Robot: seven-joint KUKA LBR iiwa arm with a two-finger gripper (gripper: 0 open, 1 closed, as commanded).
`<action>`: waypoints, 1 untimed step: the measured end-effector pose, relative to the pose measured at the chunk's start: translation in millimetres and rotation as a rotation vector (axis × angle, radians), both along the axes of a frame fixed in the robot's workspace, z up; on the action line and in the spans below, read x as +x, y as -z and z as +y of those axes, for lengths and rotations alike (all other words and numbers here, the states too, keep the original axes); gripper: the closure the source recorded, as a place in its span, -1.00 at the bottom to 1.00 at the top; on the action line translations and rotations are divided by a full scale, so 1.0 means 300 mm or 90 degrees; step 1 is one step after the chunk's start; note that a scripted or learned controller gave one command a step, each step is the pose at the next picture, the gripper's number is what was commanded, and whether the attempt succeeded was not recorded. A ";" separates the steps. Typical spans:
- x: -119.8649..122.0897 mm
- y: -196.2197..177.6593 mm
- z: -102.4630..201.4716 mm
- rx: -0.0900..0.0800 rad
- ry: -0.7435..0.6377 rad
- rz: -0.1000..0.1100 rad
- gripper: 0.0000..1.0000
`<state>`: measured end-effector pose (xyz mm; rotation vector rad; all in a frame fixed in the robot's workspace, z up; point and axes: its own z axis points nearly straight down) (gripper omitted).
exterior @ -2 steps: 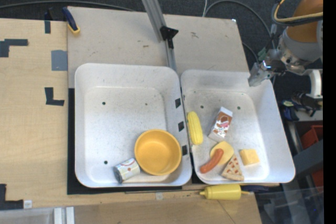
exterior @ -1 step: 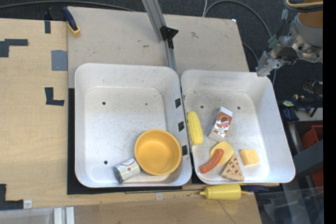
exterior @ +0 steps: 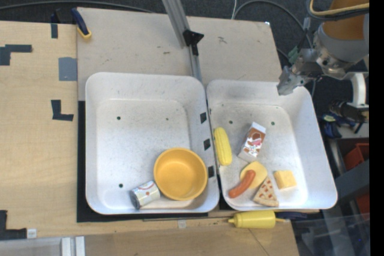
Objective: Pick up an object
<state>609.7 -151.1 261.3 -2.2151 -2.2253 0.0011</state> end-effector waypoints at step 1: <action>-0.019 0.049 0.187 0.000 -0.001 0.001 1.00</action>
